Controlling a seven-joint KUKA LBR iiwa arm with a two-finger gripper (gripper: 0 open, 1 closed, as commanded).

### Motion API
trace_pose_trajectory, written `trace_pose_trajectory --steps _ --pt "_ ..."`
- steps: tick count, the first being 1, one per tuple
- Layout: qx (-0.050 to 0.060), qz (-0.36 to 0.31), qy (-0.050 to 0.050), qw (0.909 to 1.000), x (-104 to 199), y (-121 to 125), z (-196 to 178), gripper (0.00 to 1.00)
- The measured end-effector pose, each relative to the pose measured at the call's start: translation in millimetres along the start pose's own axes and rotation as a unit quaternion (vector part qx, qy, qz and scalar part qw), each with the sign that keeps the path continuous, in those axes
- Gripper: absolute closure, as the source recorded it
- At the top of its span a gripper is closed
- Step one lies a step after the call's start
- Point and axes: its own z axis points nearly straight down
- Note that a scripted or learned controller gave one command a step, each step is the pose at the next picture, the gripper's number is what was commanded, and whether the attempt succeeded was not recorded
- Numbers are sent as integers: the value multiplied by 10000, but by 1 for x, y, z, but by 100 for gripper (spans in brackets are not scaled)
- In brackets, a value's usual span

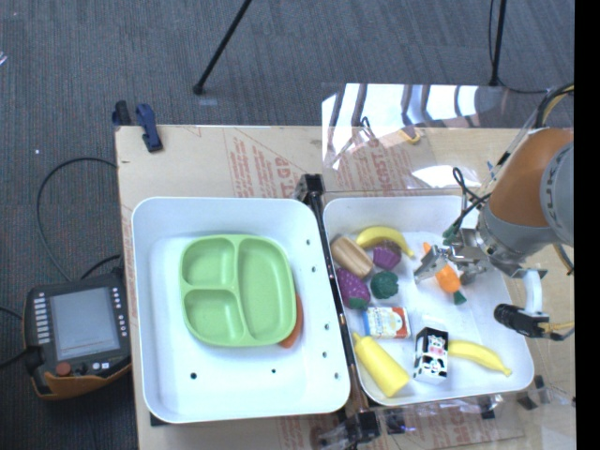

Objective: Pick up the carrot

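step: grasp carrot [449, 278], lying in right bin [487, 340] just right of broccoli [383, 284] | advice: close squarely across orange body, lift straight up, steer clear of banana [384, 239] | pincer [442, 267]: directly at carrot, touching or just over it; apart or clamped, cannot tell | arm [525, 200]: reaching in from right, wrist bent down over bin
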Motion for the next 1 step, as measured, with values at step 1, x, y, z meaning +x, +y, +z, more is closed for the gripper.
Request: trace_pose_trajectory --steps 1 --pt "30 -23 4 10000 0 0 -9 100"
